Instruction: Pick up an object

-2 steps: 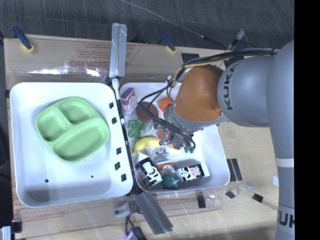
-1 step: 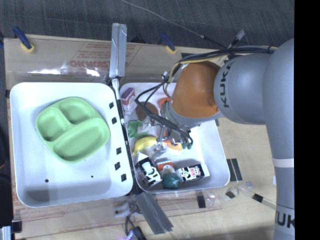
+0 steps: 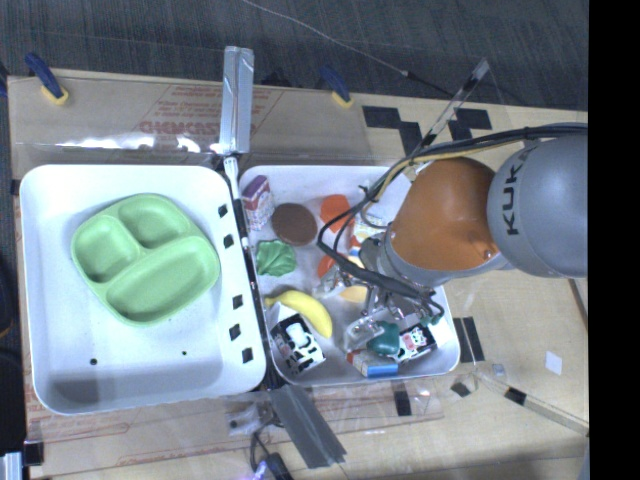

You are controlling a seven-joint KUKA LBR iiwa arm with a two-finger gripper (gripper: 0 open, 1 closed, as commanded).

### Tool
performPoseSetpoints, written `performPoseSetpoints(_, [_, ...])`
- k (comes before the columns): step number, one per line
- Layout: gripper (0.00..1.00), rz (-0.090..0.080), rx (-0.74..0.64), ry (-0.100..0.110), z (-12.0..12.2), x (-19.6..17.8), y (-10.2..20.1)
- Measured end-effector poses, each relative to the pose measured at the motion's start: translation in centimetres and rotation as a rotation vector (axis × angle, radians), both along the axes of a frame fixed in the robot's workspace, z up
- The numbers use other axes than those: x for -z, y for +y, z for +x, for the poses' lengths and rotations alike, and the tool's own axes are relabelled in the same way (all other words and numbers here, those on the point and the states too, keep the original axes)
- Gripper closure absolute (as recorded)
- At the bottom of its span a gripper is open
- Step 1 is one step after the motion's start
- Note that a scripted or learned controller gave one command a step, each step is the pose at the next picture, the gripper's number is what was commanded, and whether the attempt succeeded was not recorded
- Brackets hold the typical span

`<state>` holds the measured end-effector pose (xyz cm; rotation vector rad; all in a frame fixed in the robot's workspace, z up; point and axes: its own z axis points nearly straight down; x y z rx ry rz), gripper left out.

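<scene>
Objects for picking are crowded into the right bin point(image 3: 300, 180), and the one nearest the gripper point(image 3: 383, 330) appears to be a small teal item point(image 3: 384, 344) lying by the bin's near wall. The gripper is lowered among that clutter, its metal parts seen just above the teal item, but whether the jaws are open or closed cannot be told, nor can anything be seen held between them.

A miss is judged the main risk. The teal item is hemmed in by a blue piece point(image 3: 381, 370) just below it and a red-and-white packet point(image 3: 417, 342) just beside it, so a neighbour could be pinched instead, or two things caught at once and then dropped. The near wall is close, and a fingertip could be blocked by it. Dark cables point(image 3: 345, 230) hang from the wrist over the bin and could be dragged across loose items.

Further left in the same bin, a banana point(image 3: 308, 309) is lying beside a black-and-white box point(image 3: 296, 343), with a green leafy toy point(image 3: 275, 258), a brown disc point(image 3: 294, 223), an orange piece point(image 3: 335, 211) and a small carton point(image 3: 257, 200) beyond. Much of the bin's right part is hidden by the orange band point(image 3: 445, 216) of the arm. A green divided plate point(image 3: 145, 256) is held in the left bin point(image 3: 60, 368), well apart from the work.
</scene>
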<state>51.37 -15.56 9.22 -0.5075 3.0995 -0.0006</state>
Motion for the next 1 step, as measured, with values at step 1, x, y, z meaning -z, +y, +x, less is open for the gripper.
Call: performPoseSetpoints(1, [0.00, 0.002, 0.018, -0.003, 8.40, -0.06, 4.67])
